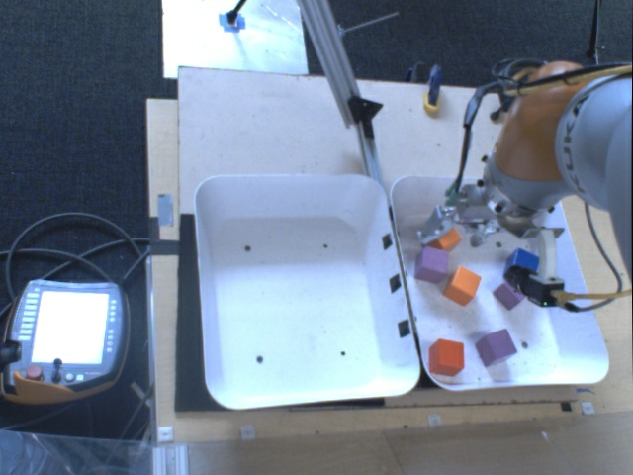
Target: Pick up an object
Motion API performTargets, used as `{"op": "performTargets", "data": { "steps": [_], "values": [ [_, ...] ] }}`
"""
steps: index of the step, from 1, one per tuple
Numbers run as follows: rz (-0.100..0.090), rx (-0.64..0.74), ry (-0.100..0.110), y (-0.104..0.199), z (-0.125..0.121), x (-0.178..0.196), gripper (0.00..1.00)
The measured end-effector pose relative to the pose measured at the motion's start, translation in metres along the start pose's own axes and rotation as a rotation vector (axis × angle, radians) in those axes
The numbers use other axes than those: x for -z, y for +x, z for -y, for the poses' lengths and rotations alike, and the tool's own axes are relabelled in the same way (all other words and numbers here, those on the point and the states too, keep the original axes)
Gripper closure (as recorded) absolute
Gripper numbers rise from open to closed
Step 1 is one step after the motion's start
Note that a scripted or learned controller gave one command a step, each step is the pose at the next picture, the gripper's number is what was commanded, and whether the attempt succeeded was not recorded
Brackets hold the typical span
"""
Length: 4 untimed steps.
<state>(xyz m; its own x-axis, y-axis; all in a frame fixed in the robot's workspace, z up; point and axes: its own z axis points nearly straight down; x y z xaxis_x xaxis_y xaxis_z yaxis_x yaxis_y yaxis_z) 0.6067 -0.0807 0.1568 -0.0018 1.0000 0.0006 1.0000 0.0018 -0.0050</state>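
The right bin [589, 362] holds several small blocks. My gripper [455, 230] hangs over its upper left part, fingers spread, so it is open. A small orange block [450, 240] lies just below the fingertips, between them but not clamped. Close by are a purple cube [431, 264] and an orange cube [462, 285]. A blue cube [521, 261] and a small purple block [507, 295] lie to the right, partly behind a black part of the arm. Near the front edge sit a red-orange cube [446, 356] and another purple cube [496, 346].
The left bin [297, 265] stands beside the right one, sharing a raised middle wall [398, 285]. A slanted metal pole [336, 62] crosses the back of the bench. A teach pendant [64, 339] lies at the far left off the bench.
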Motion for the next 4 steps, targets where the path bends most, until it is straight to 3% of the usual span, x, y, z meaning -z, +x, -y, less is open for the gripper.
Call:
{"op": "performTargets", "data": {
  "steps": [2, 3, 4],
  "values": [
    [0.001, 0.001, -0.004, -0.003, -0.004, -0.067, 0.0],
    [0.0, 0.002, -0.008, -0.003, -0.006, -0.055, 1.0],
    [0.002, 0.0, -0.013, -0.012, -0.007, 0.006, 1.0]
  ]
}}
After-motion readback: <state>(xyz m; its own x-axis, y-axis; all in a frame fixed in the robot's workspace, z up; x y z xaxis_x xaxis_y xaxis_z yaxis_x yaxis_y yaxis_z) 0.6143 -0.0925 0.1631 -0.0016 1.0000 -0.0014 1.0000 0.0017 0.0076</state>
